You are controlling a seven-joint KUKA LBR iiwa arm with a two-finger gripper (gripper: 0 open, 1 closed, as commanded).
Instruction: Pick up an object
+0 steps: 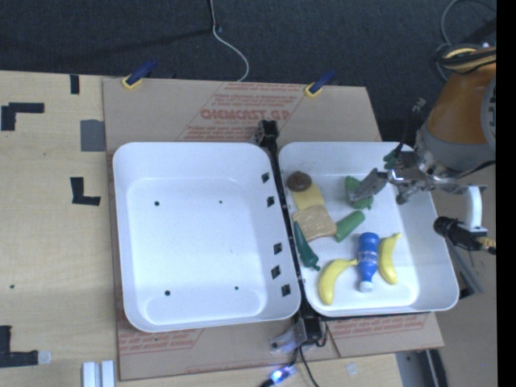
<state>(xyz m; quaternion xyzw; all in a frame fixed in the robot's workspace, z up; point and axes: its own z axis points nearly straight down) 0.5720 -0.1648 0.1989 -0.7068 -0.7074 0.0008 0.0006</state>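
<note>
A grey robot arm with an orange band reaches in from the right, its hand (385,181) hovering over the upper part of the right bin (427,301); whether the hand is apart or together cannot be told from this angle. Just beside the hand lies a dark green object (355,192), touching or nearly touching it. The right bin also holds a brown round item (299,181) near its left wall, a tan sponge-like block (314,216), a green cylinder (350,226), a dark green strip (305,247) along the divider, a blue bottle (367,259) lying flat, and two yellow bananas, one (333,279) left of the bottle and one (389,257) right of it. The left bin (129,164) sits alongside on a cardboard sheet (234,111) covering the wooden tabletop (48,240).
</note>
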